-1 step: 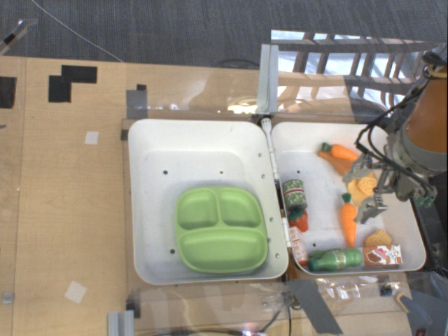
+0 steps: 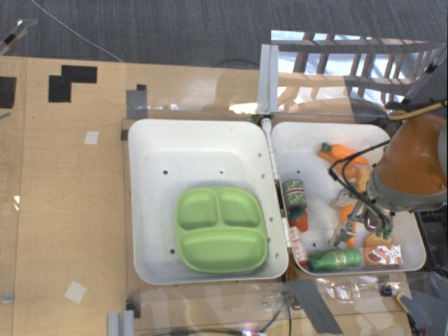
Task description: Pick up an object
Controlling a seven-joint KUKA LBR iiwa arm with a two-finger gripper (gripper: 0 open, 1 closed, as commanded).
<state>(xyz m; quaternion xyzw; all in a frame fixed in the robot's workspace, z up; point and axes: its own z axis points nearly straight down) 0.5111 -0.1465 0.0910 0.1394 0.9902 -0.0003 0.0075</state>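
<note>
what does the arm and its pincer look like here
The arm is bulky and rounded, with a broad orange band above a grey wrist section. Thin black cables loop out from the wrist toward the pincer, which is a small metallic grey assembly with two slim fingers and some orange showing near them. A thin yellowish rod or cable crosses above the orange band. No readable markings show.

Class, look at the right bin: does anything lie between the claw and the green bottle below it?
Nothing visible does. The claw hangs just above the green bottle in the right bin, with bare white floor between them; the carrot lies farther back.
</note>
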